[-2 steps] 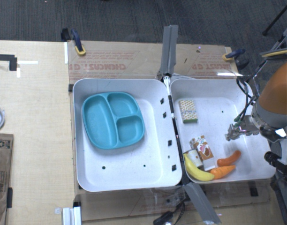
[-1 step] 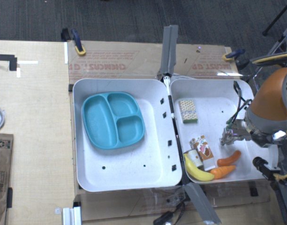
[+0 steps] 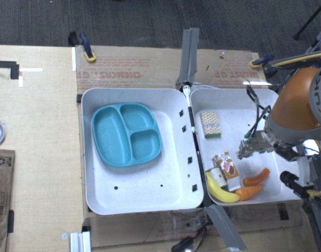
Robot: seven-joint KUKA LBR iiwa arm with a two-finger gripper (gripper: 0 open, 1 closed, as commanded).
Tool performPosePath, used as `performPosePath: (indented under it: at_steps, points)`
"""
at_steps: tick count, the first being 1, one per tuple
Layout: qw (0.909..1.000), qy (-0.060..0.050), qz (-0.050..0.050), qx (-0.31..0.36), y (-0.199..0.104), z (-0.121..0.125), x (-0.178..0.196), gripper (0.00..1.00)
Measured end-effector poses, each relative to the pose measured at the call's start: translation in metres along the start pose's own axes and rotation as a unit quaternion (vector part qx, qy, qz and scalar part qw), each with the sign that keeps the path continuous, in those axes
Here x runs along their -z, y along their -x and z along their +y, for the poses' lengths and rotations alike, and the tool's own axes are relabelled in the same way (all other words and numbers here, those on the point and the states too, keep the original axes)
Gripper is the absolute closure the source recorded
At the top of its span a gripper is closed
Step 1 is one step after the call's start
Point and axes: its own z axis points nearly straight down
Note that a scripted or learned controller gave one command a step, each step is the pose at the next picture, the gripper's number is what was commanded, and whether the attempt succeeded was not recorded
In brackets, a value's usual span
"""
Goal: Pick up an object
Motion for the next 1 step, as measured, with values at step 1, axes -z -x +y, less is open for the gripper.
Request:
performPosePath:
  at_steps: [1]
  points:
    - [1.0000,0.000,0.000,0.000,0.0002,-0.0001,-0.0001,0.00]
